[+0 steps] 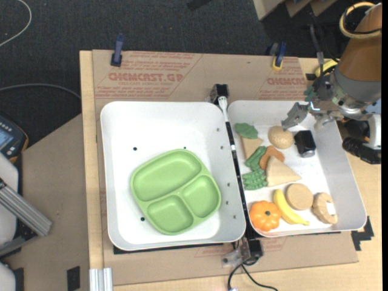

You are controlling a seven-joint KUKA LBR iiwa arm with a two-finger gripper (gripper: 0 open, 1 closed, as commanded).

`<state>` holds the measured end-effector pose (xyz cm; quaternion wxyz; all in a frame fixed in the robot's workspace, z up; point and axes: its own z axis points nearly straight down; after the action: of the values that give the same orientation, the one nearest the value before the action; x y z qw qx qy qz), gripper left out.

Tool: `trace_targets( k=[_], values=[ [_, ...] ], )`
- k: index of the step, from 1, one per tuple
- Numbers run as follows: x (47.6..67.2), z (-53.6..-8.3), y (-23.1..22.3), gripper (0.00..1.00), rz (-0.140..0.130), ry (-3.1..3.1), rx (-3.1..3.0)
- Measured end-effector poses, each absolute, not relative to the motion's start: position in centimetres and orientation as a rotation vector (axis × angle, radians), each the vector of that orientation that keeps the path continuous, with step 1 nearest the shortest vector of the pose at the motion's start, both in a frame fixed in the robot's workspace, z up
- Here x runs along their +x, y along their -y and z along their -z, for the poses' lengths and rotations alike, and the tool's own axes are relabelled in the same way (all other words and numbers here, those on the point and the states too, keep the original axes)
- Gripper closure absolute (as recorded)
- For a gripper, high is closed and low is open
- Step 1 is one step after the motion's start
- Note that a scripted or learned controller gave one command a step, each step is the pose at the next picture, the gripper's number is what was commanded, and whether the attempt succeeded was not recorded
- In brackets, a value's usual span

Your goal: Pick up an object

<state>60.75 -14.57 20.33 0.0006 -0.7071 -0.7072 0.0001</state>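
1. Two white bins sit side by side; the right bin (345, 180) holds all the loose toy food, and I place everything against it.
2. The gripper (305, 121) hangs over the far part of the right bin, its fingers spread apart with nothing between them. One finger reaches toward the bin's far middle and the other, tipped in black, sits nearer the bin's right wall.
3. No object has been lifted, so the pick is, by my reading, at its approach stage, with the grasp and lift left to do.
4. The likeliest target is the round beige piece (280, 137), lying in the far half of the right bin just beside the spread fingers; which item the program aims for cannot be told.
5. Other candidates lie toward the near side of the right bin: a tan wedge (282, 173), a banana (287, 207), an orange pumpkin (265, 216) at the near left corner, and a green leafy piece (246, 130) by the left wall.
6. The green divided plate (176, 190) rests in the left bin (115, 162), across the shared wall from the right bin.
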Motion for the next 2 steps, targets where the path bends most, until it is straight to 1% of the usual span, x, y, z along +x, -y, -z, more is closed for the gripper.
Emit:
trace_targets(
  k=[1, 2],
  values=[
    [54.5, -15.6, 13.5, 0.0, -0.008, 2.213, -2.216],
    [48.0, -21.1, 10.5, 0.0, 0.001, 2.218, -2.218]
  ],
)
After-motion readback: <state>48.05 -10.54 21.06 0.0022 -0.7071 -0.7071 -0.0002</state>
